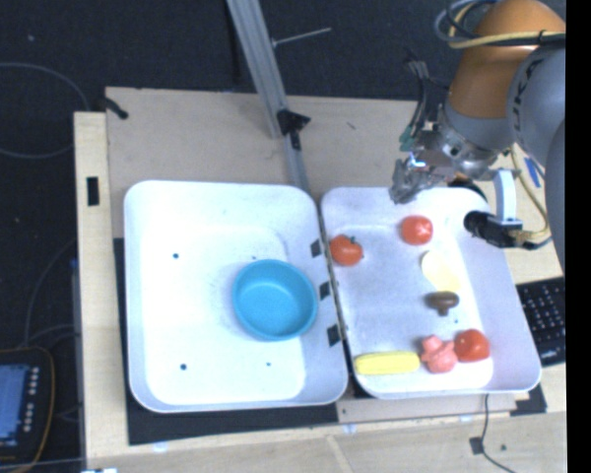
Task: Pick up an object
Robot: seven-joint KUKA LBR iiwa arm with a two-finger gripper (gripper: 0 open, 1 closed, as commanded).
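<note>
The gripper (406, 187) hangs over the far edge of the right bin (394, 294), and nothing shows between its fingers. Just below it to the right lies a red tomato-like ball (416, 230). Another red-orange fruit (346, 250) sits at the bin's left wall. A pale yellow piece (439, 268) and a small brown object (442, 303) lie near the middle right. Along the near edge are a yellow banana-like piece (386, 364), a pink toy (436, 354) and a red object (471, 344).
The left bin (177, 225) holds a blue bowl (272, 299). A slanted metal pole (261, 67) rises behind the bins. The arm's orange band (497, 52) and grey wrist stand at the upper right. A keyboard (544, 318) lies right of the bench.
</note>
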